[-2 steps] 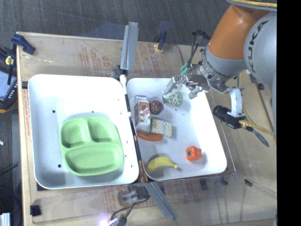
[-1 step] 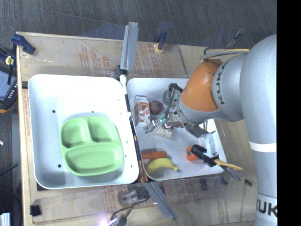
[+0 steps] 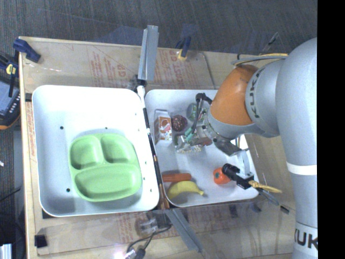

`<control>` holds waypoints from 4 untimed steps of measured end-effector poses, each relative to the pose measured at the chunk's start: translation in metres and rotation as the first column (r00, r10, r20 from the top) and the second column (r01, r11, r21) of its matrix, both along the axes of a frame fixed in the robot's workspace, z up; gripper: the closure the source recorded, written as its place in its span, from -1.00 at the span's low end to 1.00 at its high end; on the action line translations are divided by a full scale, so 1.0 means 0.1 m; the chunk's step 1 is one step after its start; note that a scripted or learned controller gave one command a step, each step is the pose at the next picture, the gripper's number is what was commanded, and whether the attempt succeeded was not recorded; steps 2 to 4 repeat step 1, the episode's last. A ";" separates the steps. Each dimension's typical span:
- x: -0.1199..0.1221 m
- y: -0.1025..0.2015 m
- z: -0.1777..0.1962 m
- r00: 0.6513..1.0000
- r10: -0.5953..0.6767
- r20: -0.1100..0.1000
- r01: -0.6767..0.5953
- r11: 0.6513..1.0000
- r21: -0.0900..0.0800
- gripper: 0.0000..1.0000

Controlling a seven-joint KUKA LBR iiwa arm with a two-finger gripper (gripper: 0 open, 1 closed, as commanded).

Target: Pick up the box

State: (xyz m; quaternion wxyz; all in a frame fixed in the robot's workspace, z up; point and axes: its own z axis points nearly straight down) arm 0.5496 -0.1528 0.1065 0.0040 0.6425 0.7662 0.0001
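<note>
Altogether one box [image 3: 163,126], one banana [image 3: 185,188], two bins [image 3: 43,144]

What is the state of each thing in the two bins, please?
Green tray: lying flat in the left bin, compartments bare.
Box: lying flat in the right bin, near its left wall, not held.
Banana: unpeeled, lying at the front wall.
Tomato: whole, lying loose.
Gripper: low over the clutter beside the box.
</note>
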 end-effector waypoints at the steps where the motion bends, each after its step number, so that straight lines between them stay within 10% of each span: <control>1: -0.59 0.08 0.89 0.908 0.420 -0.006 -0.420 0.908 0.005 1.00; 4: -0.59 0.08 0.89 0.908 0.420 -0.006 -0.420 0.908 0.005 1.00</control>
